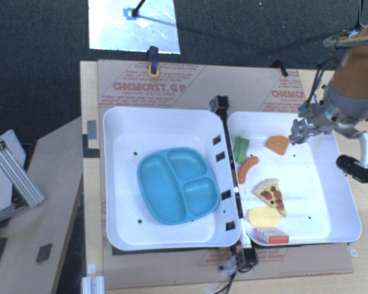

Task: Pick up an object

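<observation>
Camera view, bench from above: two shallow white plastic bins side by side. Left bin point(119, 139) holds one light-blue three-compartment plastic tray point(178, 184), lying flat near its middle. Right bin point(331, 192) holds six toy food pieces along its left half: a green leaf-shaped piece point(240, 148) against the left wall, an orange-red sausage-shaped piece point(247, 168) just below it, an orange-brown bread-like chunk point(278, 144) to the right, a pizza-slice wedge with red spots point(271, 194), a pale yellow rounded piece point(263, 216) beneath the wedge, and a small red-and-white box point(270, 236) at the near rim. The grey arm with orange band enters from the right; its two-finger gripper point(299, 131) hangs low over the right bin, just beside the bread-like chunk on its right edge. Whether the gripper is spread or closed cannot be told at this size. Progress: every piece appears to rest on the bin floor, nothing lifted; grasp and lift appear outstanding, with the bread-like chunk the likeliest candidate.
</observation>
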Robot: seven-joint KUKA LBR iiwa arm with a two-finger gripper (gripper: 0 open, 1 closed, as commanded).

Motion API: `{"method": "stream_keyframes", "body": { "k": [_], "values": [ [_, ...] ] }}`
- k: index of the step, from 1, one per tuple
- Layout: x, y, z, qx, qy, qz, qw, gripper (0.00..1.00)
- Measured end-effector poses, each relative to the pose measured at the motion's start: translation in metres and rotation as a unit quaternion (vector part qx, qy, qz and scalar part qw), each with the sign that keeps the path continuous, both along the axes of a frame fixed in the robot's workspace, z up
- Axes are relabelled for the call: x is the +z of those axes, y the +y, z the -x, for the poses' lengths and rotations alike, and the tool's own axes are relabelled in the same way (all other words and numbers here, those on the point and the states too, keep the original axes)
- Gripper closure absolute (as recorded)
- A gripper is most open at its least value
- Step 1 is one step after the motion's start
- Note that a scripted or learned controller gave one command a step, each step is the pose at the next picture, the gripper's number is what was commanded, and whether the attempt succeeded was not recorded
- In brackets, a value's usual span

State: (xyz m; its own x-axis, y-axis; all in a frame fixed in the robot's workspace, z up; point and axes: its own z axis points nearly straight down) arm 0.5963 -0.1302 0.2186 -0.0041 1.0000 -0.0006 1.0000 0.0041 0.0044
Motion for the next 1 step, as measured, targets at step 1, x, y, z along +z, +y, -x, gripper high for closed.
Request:
{"method": "stream_keyframes", "body": {
  "k": [1],
  "values": [
    [0.0121,0.0541,0.0030,0.003,0.001,-0.0010,1.0000,1.00]
  ]
}}
